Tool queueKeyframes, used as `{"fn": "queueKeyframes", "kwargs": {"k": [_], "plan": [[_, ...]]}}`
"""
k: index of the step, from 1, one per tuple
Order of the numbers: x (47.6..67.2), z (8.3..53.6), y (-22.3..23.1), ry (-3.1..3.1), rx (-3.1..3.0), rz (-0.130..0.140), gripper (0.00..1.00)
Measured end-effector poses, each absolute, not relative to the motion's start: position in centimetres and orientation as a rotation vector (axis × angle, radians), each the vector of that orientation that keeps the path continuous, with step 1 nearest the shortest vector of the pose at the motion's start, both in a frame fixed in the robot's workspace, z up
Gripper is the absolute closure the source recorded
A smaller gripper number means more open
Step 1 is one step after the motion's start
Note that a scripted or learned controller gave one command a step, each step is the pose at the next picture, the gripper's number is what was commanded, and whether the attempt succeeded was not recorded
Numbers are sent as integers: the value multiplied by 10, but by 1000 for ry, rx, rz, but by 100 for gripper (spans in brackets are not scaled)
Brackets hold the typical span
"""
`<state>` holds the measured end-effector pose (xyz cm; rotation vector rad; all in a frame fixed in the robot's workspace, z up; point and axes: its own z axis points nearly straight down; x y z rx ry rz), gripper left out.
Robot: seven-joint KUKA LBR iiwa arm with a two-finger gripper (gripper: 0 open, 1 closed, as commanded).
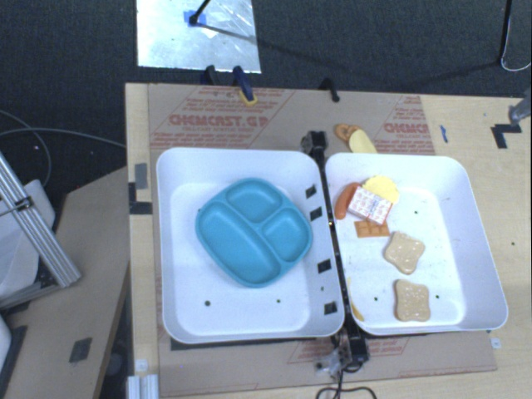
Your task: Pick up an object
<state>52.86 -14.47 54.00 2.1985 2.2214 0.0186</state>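
The right bin (465, 223) holds several toy foods. An orange sausage (343, 199) lies at its upper left, beside a white and red patterned packet (371, 205) and a yellow piece (381, 187). A small orange waffle square (371, 229) sits just below the packet. Two toast slices lie lower: one (404, 252) mid-bin, the other (411, 300) near the front wall. The left bin (179, 223) holds a blue divided plate (253, 231).
A yellow banana-like piece (357, 139) lies on the cardboard behind the bins. Blue and black clamps (242, 82) hold the board's far edge. A silver sheet (198, 22) lies on the floor beyond. A metal frame (33, 231) stands at the left.
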Motion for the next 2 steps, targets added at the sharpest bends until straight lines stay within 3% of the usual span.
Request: {"fn": "queueKeyframes", "kwargs": {"k": [1, 2], "plan": [[529, 543, -148, 2223, 2207, 7, 100], [530, 554, -148, 2224, 2201, 11, 100]]}}
